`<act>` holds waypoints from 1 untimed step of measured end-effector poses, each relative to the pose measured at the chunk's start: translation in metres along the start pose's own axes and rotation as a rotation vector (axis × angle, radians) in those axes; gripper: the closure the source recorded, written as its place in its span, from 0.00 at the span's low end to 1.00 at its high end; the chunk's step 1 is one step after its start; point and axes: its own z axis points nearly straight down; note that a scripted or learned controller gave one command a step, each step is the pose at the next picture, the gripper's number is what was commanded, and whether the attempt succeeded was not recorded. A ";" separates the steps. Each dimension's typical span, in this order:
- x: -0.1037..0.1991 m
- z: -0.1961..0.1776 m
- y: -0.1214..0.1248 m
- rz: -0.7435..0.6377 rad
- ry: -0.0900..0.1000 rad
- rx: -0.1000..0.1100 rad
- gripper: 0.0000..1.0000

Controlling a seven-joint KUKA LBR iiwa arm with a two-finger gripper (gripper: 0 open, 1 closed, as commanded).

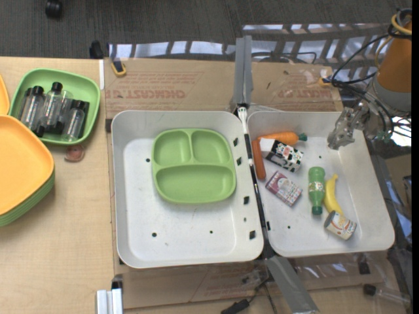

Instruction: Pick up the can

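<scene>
Two white bins sat side by side on the bench. The left bin [131, 195] held a green divided tray [194, 165], lying flat near its middle-top. The right bin [373, 195] held the clutter.

The can [340, 225] lay on its side near the right bin's lower right, just below the banana [332, 193] and about touching its lower end. The banana ran roughly top to bottom. Just left of it lay a green bottle [317, 189], also lengthwise top to bottom, touching or nearly touching the banana. Left of the bottle was a small pink box [283, 189], tilted. Above that sat a black-and-white carton [287, 155], with a carrot [279, 138] just above it near the bin's top wall. A red-orange stick-like item [259, 163] lay along the bin's left wall; could not tell what it was.

The arm [398, 64] came in from the upper right. The gripper [342, 131] hung over the right bin's upper right part, well apart from the can, with nothing between its fingers. Whether it was spread or closed was too blurred to tell.

On the table left of the bins sat a green dish [85, 90] with several dark-capped clear bottles [52, 112] lying in it. Below it, at the left edge, was a stack of orange plates [23, 175].
</scene>
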 end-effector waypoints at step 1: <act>0.001 -0.109 -0.005 0.211 0.000 0.001 1.00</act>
